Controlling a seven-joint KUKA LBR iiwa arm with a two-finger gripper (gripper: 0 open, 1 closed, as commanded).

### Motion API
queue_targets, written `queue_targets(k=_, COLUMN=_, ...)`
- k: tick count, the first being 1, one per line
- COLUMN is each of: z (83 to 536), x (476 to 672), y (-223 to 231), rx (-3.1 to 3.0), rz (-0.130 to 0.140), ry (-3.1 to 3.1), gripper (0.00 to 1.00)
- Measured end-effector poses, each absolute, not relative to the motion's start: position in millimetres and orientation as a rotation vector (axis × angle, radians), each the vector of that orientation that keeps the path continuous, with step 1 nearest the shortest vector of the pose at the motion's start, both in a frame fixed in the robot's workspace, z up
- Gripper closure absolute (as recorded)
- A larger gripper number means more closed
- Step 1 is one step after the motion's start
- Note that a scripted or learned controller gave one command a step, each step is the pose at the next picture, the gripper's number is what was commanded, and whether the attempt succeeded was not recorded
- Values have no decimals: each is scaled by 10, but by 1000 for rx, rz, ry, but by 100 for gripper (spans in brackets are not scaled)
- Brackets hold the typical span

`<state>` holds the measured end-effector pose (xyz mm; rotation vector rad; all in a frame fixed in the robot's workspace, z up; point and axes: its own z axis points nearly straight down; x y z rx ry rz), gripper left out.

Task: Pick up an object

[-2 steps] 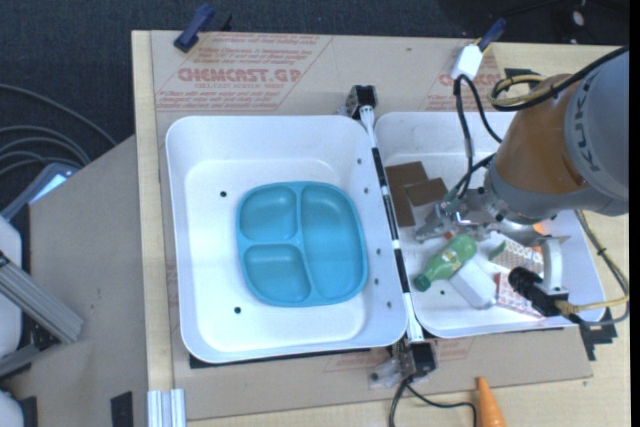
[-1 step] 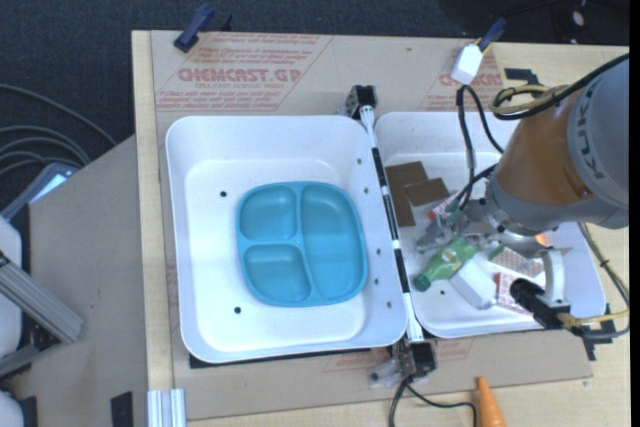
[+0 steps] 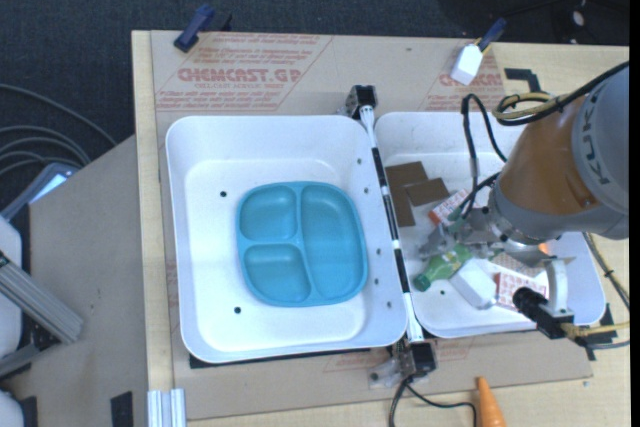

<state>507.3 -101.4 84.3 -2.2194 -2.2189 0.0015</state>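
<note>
From the camera view, looking down at a slant, the grey arm with its orange band (image 3: 545, 150) is reaching in from the right and leaning low over the right-hand shallow white bin (image 3: 425, 130). Its two-finger gripper (image 3: 462, 237) is sitting down among the clutter in that bin, and from here I cannot tell how the fingers are standing or whether anything is lying between them. Just below the gripper, a small green bottle-shaped object (image 3: 438, 269) is lying on its side, tilted toward the bin's near left corner. Beside it to the right, a white block-like piece (image 3: 474, 288) is resting on the bin floor. Further up the bin, flat brown cardboard pieces (image 3: 410, 187) are lying near the dividing wall, and a red-and-white packet (image 3: 450, 207) is poking out just beside the wrist. In the left-hand shallow white bin (image 3: 190, 150), a light blue plastic tray with three compartments (image 3: 300, 242) is lying flat in the middle, well apart from the arm. Both bins are sitting side by side on the pale wooden bench (image 3: 250, 65).
</note>
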Motion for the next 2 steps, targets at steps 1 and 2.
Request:
queue_targets(k=1, z=943, x=5078, y=-1014, rx=-2222, rz=0, ry=-2219, gripper=100)
queue_targets(k=2, z=1849, x=5898, y=-67, rx=-2219, rz=-2, ry=-2222, gripper=100)
